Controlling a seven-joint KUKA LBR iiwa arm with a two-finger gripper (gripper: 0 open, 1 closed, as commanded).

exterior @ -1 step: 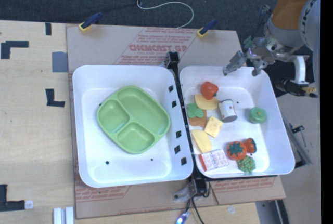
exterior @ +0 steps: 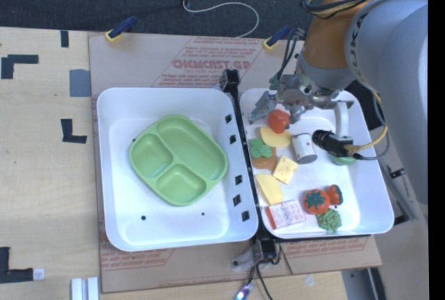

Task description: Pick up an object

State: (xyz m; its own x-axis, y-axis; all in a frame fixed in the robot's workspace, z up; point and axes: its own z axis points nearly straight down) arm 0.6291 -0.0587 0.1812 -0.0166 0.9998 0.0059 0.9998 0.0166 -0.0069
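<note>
From the overhead camera view, the hand (exterior: 278, 107) hung low over the far end of the right bin (exterior: 372, 215), its fingers spread astride a red tomato (exterior: 279, 120) directly beneath. Yellow cheese (exterior: 277, 138) touched the tomato's near side; a small can (exterior: 302, 147) lay just beside. The green tray (exterior: 179, 159) sat well apart, in the left bin (exterior: 115, 173).

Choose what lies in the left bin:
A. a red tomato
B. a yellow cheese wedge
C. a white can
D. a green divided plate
D: the green divided plate lies alone in the left bin; the food items are in the right bin.
</note>
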